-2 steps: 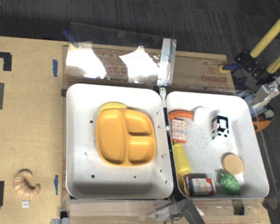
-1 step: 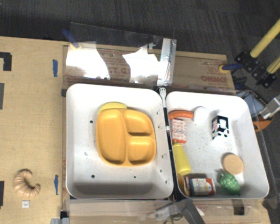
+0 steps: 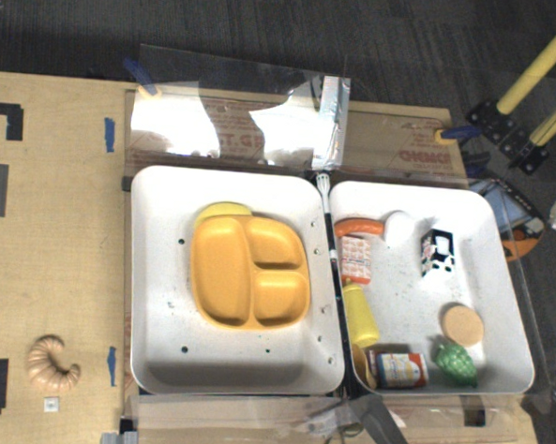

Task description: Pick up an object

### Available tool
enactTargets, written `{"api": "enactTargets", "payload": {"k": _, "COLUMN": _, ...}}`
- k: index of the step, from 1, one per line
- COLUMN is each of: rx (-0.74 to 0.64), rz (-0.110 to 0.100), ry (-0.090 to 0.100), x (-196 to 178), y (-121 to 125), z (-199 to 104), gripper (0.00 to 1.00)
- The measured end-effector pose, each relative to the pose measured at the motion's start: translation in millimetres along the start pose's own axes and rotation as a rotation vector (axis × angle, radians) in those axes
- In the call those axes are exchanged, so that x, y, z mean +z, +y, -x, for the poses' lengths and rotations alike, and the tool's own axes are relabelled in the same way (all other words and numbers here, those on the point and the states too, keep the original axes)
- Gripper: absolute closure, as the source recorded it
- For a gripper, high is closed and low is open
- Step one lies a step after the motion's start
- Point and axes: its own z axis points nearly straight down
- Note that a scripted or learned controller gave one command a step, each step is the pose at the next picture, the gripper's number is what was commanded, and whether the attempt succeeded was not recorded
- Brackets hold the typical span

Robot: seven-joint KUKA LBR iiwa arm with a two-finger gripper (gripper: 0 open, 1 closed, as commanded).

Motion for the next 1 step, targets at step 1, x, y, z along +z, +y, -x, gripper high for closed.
{"api": "enactTargets", "payload": {"k": 1, "rx": -0.127, "rz": -0.001, "ry": 0.001, "x": 1.1, "y": -34.2, "z": 58.9, "gripper": 1.00}}
